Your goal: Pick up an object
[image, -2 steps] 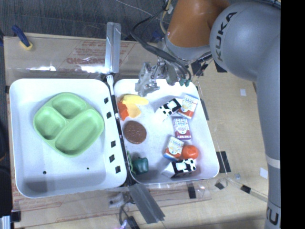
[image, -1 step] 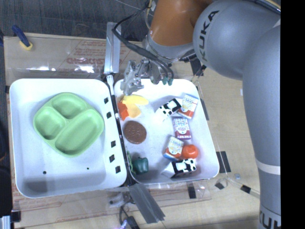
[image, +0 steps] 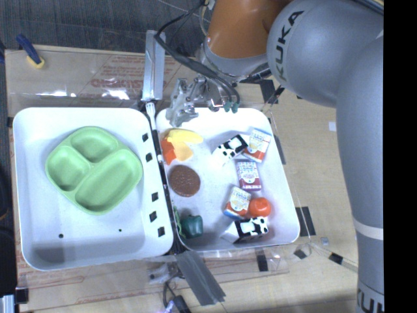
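- Two white bins sit together on the tabletop; the left bin carries a green divided plate.
- Hand hovers over the right bin's far-left corner; grip state unclear, nothing visibly held.
- Yellow banana lies just below it.

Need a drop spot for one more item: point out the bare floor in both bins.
Left bin: the green divided plate fills its upper middle; the strip along the near wall below the plate is bare.

Right bin: crowded. One bare patch lies mid-floor between the brown disc and the cartons; another under the gripper along the far wall.
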You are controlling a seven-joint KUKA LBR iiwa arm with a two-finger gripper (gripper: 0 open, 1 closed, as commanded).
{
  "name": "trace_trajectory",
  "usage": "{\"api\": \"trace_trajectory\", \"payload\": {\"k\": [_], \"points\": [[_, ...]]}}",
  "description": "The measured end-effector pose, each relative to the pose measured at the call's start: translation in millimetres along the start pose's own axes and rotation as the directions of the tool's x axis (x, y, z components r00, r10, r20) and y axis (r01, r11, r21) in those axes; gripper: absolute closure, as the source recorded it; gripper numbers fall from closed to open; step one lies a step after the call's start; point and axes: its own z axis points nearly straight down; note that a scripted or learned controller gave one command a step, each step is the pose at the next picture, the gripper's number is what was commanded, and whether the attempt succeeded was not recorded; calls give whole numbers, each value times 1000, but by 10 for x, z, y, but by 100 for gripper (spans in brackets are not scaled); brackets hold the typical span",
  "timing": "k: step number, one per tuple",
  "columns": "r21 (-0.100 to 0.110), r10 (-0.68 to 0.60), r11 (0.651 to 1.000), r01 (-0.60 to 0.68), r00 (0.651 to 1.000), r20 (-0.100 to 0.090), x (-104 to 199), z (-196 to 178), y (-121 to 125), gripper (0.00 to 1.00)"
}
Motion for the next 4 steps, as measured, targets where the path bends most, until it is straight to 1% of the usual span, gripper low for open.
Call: {"api": "trace_trajectory", "payload": {"k": [1, 2, 3, 4], "points": [[-3, -124, 992, 124, 992, -8, 83, 551, 452, 100], [1, -295, 956, 295, 956, -4, 126, 737, -919, 100], [1, -205, 979, 205, 979, 1, 131, 268, -1164, 100], [0, -82, 997, 82, 997, 0, 102, 65, -867, 100]]}}
